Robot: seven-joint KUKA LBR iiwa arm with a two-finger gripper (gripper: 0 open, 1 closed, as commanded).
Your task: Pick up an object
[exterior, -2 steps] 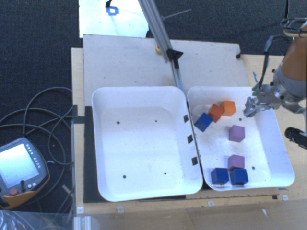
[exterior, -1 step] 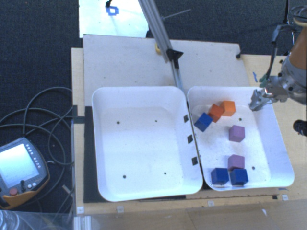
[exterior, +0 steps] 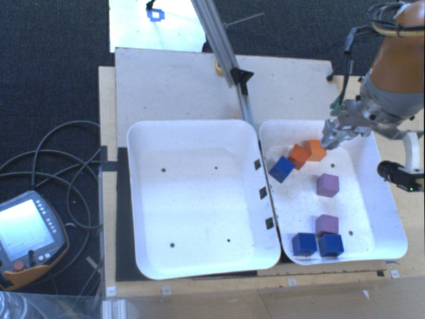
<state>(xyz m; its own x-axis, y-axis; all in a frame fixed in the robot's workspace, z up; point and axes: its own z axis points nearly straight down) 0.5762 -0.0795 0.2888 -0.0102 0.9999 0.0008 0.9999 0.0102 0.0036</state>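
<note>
Closing in on the orange pair, we had the hand (exterior: 334, 137) low in the right bin (exterior: 385, 205), just beside the nearer orange cube (exterior: 315, 150); we couldn't tell its opening or any grip. That cube touched a second orange cube (exterior: 299, 155), so we judged a centred, square descent necessary to avoid nudging both.

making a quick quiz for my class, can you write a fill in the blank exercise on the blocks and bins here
1. All the blocks lie in the ____ bin.
2. The gripper hovers just above the ____ blocks.
3. The count of purple blocks is ____.
4. Two ____ blocks sit side by side at the bin's near edge.

Missing words: right; orange; two; blue
</note>
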